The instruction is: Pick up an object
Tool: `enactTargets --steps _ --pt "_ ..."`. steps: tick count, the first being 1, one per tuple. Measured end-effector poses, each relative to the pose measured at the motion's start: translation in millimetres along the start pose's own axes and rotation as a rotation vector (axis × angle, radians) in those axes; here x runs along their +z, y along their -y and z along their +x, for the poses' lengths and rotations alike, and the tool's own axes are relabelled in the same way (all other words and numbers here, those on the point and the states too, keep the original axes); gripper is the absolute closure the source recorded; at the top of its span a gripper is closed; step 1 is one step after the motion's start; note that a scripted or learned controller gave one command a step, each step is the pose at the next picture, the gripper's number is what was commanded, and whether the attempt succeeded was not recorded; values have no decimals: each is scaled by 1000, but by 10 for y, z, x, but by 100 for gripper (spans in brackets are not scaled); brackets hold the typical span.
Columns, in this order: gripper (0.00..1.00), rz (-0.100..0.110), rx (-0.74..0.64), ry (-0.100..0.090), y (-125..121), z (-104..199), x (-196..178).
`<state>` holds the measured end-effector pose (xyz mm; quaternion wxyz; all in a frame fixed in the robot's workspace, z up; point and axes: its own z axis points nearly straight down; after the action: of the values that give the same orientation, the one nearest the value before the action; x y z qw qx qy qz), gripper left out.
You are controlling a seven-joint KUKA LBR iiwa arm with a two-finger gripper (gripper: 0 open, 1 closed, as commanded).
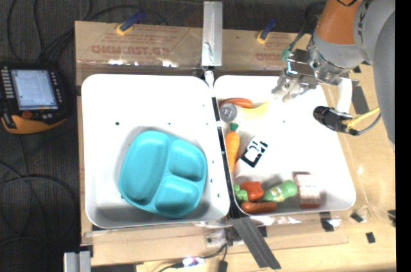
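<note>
My gripper (pixel 289 90) hangs over the back of the right bin (pixel 334 155), near its far rim, with nothing seen between its fingers. Left of it along the back wall lie a yellow banana-like piece (pixel 255 110), a red-orange piece (pixel 236 101) and a grey can end (pixel 228 113). An orange carrot (pixel 232 145) lies along the bin's left wall. A white and black box (pixel 253 152) sits mid-bin. At the front lie a red pepper (pixel 252 190), a green vegetable (pixel 282 190), a red sausage-like piece (pixel 257 206) and a brown and white packet (pixel 307 188).
The left bin (pixel 109 104) holds a turquoise divided plate (pixel 164 172). A metal divider post (pixel 212 33) stands at the back between the bins. A teach pendant (pixel 31 97) lies on the floor at left. A black cylinder (pixel 329 117) on the arm juts over the right bin.
</note>
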<state>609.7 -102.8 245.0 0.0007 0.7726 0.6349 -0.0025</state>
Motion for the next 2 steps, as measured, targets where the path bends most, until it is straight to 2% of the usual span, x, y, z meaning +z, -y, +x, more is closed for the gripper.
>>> enactTargets --steps 1,2 --pt "100 0 -150 0 272 -482 189" --pt "100 -3 -389 0 -14 -864 154"
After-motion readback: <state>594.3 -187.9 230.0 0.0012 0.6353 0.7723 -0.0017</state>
